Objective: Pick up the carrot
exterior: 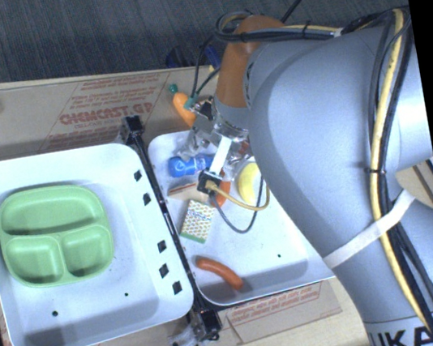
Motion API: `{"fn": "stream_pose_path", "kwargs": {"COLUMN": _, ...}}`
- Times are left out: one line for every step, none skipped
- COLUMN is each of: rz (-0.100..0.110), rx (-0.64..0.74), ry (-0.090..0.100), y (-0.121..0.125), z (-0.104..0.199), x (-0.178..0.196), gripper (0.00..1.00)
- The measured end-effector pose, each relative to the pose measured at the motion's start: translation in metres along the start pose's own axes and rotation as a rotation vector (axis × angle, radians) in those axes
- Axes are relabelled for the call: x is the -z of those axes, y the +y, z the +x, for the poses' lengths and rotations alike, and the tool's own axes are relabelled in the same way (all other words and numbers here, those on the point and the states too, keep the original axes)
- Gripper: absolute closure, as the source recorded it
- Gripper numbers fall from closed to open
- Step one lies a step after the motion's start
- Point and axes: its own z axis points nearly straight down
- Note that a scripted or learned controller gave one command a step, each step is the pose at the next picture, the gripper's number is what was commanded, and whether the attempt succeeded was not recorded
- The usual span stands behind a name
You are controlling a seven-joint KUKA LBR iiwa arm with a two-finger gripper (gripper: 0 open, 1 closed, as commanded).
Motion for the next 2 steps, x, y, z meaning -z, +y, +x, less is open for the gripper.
{"fn": "stream_pose_path", "kwargs": {"rz": 0.003, "rx": 0.01, "ry": -0.001, "y": 0.0, "z": 0.002, "x": 0.012, "gripper": 1.0}}
{"fn": "stream_pose_path", "kwargs": {"rz": 0.006, "rx": -0.314, "ry": -0.01, "y": -0.015, "z": -0.052, "x": 0.12, "gripper": 1.0}}
